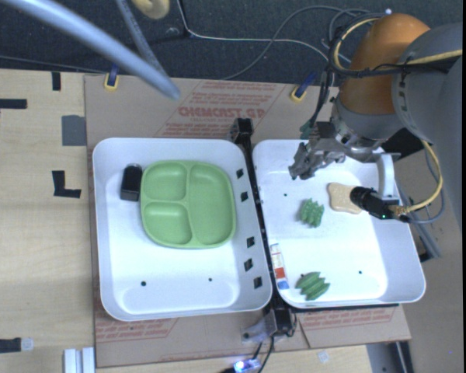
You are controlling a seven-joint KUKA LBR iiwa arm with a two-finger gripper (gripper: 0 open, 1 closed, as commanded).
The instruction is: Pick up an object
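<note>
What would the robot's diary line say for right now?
gripper: over right white bin, nothing visibly held | nearest: small green leafy toy | light green divided plate: left bin

arm (419, 61) cut off at the right edge.

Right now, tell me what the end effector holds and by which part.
Nothing shows between the fingers of the end effector; it hangs over bare floor at the back of the right bin, apart from the green toy and tan piece.
</note>
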